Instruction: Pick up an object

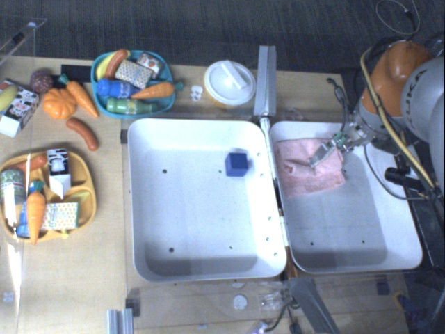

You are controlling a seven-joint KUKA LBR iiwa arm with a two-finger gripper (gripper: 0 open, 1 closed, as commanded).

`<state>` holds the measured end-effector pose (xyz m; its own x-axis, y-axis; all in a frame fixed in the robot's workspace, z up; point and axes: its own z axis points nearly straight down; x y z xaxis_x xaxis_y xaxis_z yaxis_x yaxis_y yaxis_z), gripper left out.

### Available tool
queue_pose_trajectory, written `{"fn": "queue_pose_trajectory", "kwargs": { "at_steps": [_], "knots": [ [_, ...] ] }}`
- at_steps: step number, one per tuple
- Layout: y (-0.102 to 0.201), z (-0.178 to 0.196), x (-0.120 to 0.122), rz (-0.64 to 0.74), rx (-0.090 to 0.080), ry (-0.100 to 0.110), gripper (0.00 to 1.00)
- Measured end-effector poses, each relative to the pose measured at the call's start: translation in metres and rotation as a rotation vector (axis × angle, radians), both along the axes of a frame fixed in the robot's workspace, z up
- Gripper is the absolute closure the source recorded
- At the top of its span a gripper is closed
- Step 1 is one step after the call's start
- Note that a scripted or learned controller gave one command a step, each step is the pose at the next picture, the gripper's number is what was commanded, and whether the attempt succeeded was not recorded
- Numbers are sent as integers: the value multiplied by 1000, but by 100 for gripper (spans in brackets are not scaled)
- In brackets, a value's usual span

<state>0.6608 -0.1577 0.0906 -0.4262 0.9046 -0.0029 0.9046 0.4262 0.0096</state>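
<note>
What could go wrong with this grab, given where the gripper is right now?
The gripper is low over the pink cloth in the right bin. Soft, flat fabric may slip free or bunch without lifting. The cloth also lies close to the bin's left wall, so a drag might snag it there. The blue block sits in the other bin.

Robotics lab: two white bins (201, 134) on wooden tabletop (108, 207), toy-food trays (87, 186), cabled arm (407, 96), carpet floor (208, 12).
</note>
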Motion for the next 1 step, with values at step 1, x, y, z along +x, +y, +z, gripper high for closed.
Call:
{"fn": "queue_pose_trajectory", "kwargs": {
  "at_steps": [1],
  "knots": [
    [-5,-1,8,11,6,22,0]
  ]
}}
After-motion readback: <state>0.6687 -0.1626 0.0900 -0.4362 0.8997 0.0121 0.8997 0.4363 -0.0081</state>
